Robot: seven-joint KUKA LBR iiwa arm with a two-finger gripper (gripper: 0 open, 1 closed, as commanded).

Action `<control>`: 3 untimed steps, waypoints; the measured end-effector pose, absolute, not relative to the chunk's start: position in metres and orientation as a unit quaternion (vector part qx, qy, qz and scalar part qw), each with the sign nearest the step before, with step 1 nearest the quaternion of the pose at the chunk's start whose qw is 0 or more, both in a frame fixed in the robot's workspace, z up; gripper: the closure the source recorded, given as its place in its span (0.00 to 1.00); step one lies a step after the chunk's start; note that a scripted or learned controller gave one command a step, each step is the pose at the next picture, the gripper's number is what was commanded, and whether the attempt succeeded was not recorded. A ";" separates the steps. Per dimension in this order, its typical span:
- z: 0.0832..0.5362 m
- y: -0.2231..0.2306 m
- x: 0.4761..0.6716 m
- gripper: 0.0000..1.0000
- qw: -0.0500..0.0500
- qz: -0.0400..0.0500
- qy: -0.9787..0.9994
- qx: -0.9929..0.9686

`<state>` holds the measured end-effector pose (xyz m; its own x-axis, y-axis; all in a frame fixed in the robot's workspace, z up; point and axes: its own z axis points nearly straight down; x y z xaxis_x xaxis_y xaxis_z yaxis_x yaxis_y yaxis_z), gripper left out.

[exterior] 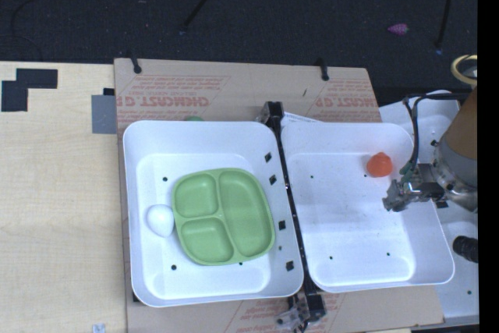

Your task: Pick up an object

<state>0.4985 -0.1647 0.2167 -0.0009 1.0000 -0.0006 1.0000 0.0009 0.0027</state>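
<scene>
Beside the orange ball point(380, 164), we are hovering our gripper point(395, 199), finger spread unreadable, nothing picked up yet.

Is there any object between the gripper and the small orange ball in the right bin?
Nothing visible is. The gripper is over the right white bin, near its right wall, and the small orange ball lies beside it, with bare bin floor between them.

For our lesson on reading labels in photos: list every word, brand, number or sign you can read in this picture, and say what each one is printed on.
"CHEMCRZT" or similar, red print seen upside down on the cardboard sheet behind the left bin; the letters are uncertain.
A second red print on the cardboard behind the right bin: too blurred to read.
Red print on the cardboard's front edge: too small to read.
</scene>
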 end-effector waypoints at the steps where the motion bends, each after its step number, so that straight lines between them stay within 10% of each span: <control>1: 0.208 -0.113 0.505 1.00 -0.002 0.000 0.709 0.706; 3: 0.213 -0.007 0.518 1.00 -0.002 -0.001 0.708 0.706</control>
<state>0.5184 -0.0073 0.2126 -0.0038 1.0000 0.0014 1.0000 0.0038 -0.0040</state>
